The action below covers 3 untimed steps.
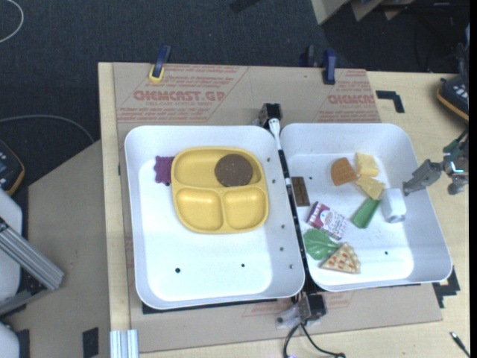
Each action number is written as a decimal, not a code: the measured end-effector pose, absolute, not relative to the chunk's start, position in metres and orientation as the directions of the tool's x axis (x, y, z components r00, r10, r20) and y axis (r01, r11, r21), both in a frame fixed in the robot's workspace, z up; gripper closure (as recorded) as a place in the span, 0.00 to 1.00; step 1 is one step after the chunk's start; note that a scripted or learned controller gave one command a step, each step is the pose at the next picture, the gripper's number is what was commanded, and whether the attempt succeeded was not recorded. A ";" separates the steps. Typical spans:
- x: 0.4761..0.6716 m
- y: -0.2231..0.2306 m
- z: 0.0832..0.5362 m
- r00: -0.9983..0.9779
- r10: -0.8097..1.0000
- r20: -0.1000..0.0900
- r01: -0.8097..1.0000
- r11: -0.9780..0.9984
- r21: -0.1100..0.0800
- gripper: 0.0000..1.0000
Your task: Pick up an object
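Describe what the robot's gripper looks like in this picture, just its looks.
At the right edge, the gripper shows as grey metal. A slim, flat grey finger tapers toward the right bin. Behind it sits a darker, blockier metal body with small fittings. It is small and partly cut off, so no markings or cables can be made out.

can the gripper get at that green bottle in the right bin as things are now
Probably yes. The gripper sits at the right bin's right edge, and the green bottle lies uncovered nearby, though a yellow piece touches its top end and a silver cylinder lies between.

arm (pixel 463 162): cut off at right edge | purple item (pixel 163 169): partly hidden behind yellow tray (pixel 220 190)
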<state>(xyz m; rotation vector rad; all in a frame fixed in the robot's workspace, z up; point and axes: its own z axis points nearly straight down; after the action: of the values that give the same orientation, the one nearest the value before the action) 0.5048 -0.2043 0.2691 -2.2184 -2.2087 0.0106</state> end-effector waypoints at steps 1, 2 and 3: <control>0.507 -0.204 0.276 0.000 1.000 0.000 1.000 0.000 0.000 0.00; 0.506 -0.202 0.213 0.001 1.000 0.003 1.000 -0.001 -0.006 0.00; 0.505 -0.210 0.154 0.001 1.000 0.003 1.000 -0.001 -0.005 0.00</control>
<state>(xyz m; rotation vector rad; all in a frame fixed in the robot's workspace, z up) 0.5050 -0.2098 0.1536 -2.2187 -2.2160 0.0029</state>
